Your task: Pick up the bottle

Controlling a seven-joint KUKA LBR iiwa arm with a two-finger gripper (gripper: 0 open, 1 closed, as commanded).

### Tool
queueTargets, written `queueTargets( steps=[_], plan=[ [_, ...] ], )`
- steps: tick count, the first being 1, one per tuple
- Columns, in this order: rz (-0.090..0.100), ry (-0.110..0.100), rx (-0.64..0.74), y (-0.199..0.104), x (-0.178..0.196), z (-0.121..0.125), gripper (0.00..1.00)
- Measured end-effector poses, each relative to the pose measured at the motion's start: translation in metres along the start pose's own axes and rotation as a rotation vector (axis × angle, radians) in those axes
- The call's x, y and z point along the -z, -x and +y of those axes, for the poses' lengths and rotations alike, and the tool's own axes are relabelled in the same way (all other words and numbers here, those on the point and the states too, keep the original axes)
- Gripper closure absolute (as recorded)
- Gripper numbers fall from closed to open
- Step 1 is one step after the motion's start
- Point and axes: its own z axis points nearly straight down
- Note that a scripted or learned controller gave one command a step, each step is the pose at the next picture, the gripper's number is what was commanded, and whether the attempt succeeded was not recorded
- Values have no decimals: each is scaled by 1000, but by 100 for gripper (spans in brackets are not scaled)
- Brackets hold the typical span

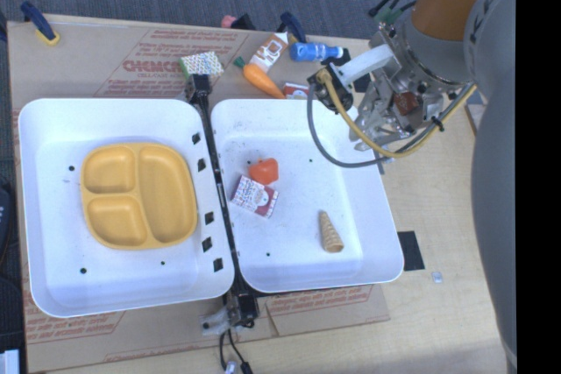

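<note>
A small blue bottle (pixel 314 52) with a white cap lies on the cardboard behind the right bin (pixel 368 215). Beside it, to the left, lies a white bottle with an orange label (pixel 268 52). My gripper (pixel 379 120) hangs over the far right corner of the right bin, wrapped in yellow and black cables, just to the front right of the blue bottle. I see nothing held in it.
In the right bin lie a red-and-white carton (pixel 255 194), a red piece (pixel 264 170) and a tan cone (pixel 330 232). The left bin (pixel 44 276) holds a yellow divided plate (pixel 138 194). A carrot (pixel 261 81) and a patterned box (pixel 202 64) lie behind the bins.
</note>
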Motion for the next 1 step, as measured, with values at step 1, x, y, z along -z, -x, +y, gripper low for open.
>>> queueTargets(
  steps=[1],
  plan=[
    [3, 2, 21, 37, 83, 60, 100]
  ],
)
